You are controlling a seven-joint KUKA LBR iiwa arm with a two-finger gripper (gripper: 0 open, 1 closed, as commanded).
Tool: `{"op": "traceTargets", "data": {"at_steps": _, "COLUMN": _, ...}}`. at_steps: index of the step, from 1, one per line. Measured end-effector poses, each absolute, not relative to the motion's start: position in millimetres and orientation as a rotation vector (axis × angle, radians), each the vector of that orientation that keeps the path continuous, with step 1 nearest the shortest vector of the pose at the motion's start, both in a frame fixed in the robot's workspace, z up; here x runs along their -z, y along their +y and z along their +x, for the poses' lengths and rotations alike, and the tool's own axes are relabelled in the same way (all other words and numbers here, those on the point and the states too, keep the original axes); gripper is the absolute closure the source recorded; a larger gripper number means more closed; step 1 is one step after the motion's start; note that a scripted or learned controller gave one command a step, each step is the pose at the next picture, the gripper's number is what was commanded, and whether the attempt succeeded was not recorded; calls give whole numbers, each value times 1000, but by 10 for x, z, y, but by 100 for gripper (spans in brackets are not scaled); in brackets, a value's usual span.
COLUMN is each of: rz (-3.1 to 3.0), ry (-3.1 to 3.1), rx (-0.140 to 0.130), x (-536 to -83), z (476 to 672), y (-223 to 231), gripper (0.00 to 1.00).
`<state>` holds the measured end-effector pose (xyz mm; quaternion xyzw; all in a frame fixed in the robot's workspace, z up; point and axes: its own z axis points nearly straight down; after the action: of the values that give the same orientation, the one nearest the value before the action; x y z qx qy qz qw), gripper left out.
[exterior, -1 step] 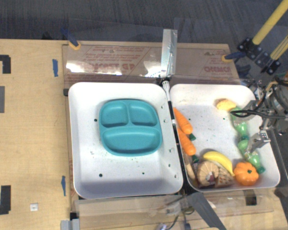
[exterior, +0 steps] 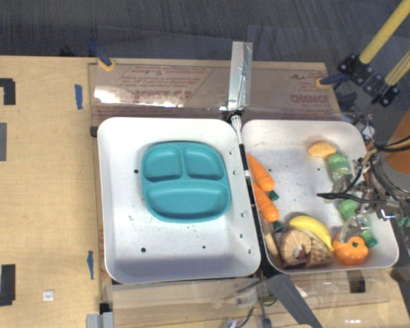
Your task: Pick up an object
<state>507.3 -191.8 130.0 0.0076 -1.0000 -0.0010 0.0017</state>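
Observation:
The right white bin [exterior: 287, 142] holds toy food. Two orange carrots [exterior: 261, 174] lie along its left wall. A yellow banana [exterior: 311, 228] rests above a tan round bread piece [exterior: 299, 247] at the front. An orange pumpkin-like piece [exterior: 350, 250] sits at the front right. A pale yellow piece [exterior: 321, 149] and a green piece [exterior: 337, 164] lie near the back right. My gripper [exterior: 359, 203] hangs low over the bin's right side, just above another green piece [exterior: 346, 208], with cables around the wrist. Nothing is visibly held.
The left white bin [exterior: 116, 183] bears a teal divided plate [exterior: 184, 181]. A grey metal post [exterior: 240, 74] stands behind the seam between the bins. Yellow and black rods [exterior: 379, 39] cross the top right corner.

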Motion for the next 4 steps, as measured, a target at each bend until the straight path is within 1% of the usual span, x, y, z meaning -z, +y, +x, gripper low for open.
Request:
{"op": "traceTargets", "data": {"at_steps": 1, "rz": -97, "ry": -3151, "rx": -2, "x": -890, "z": 5136, "y": -2049, "gripper": 0}}
{"op": "traceTargets", "data": {"at_steps": 2, "rz": -92, "ry": -3164, "rx": -8, "x": -1025, "z": 5182, "y": -2042, "gripper": 100}}
{"op": "traceTargets", "data": {"at_steps": 3, "rz": -211, "ry": -3145, "rx": -2, "x": -892, "z": 5555, "y": -2182, "gripper": 100}}
{"op": "traceTargets", "data": {"at_steps": 4, "rz": 30, "ry": -3152, "rx": -5, "x": -895, "z": 4899, "y": -2238, "gripper": 100}}
